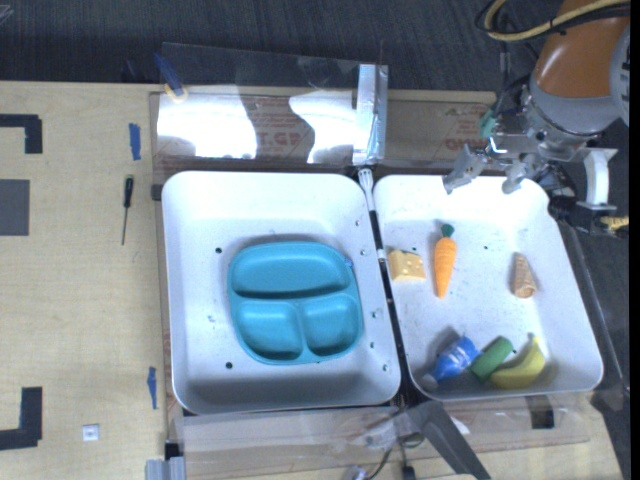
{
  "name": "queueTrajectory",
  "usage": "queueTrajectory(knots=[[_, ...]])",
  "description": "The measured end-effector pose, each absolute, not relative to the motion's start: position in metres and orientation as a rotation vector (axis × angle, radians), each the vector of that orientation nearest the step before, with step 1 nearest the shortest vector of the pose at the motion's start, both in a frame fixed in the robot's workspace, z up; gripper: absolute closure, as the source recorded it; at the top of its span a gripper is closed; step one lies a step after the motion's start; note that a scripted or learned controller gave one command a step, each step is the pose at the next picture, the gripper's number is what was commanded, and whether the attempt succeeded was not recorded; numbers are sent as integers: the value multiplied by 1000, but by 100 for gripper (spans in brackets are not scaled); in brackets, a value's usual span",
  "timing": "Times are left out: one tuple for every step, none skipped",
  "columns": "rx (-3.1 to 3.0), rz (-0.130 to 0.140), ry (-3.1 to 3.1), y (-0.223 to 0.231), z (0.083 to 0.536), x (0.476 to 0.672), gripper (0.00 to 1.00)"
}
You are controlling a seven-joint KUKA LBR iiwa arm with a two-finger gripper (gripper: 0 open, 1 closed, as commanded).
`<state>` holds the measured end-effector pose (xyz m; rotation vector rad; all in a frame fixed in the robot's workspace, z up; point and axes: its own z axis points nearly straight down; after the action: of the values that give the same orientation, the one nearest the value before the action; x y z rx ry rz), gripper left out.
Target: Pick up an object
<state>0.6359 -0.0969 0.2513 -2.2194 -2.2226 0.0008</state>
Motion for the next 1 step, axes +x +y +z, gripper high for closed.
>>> queueTrajectory(knots=[[-2239,8,-2194,-99,113,632,0]])
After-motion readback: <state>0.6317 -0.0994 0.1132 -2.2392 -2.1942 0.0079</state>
